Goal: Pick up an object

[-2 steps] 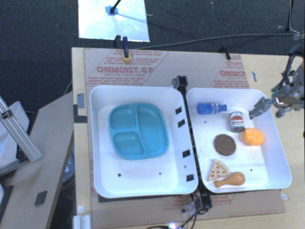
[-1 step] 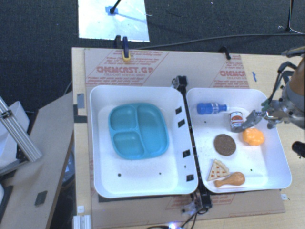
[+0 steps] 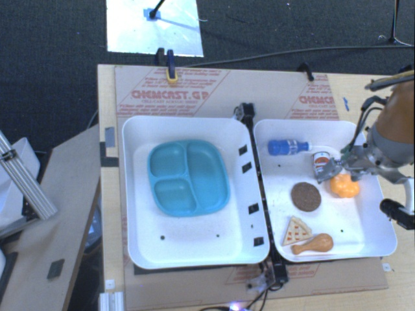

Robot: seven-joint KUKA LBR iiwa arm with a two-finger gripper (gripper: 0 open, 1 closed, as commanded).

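Observation:
The right bin [image 3: 373, 238] holds several small objects. A blue bottle [image 3: 287, 148] lies near its far wall, and a small red and white can [image 3: 319, 158] sits just right of it. Nearer are a brown round patty [image 3: 305, 196], an orange lump [image 3: 344, 186], a pizza slice [image 3: 296, 230] and a tan drumstick [image 3: 314, 243]. My gripper [image 3: 332, 168] reaches in from the right. It hangs low at the can's right side, just above the orange lump. The view does not tell whether it touches the can.
The left bin [image 3: 139, 193] carries a blue divided plate [image 3: 189, 177]. A black-marked divider [image 3: 254, 180] separates the bins. The grey arm [image 3: 395, 131] covers the right bin's far right corner. A clamp [image 3: 170, 67] stands at the bench's back edge.

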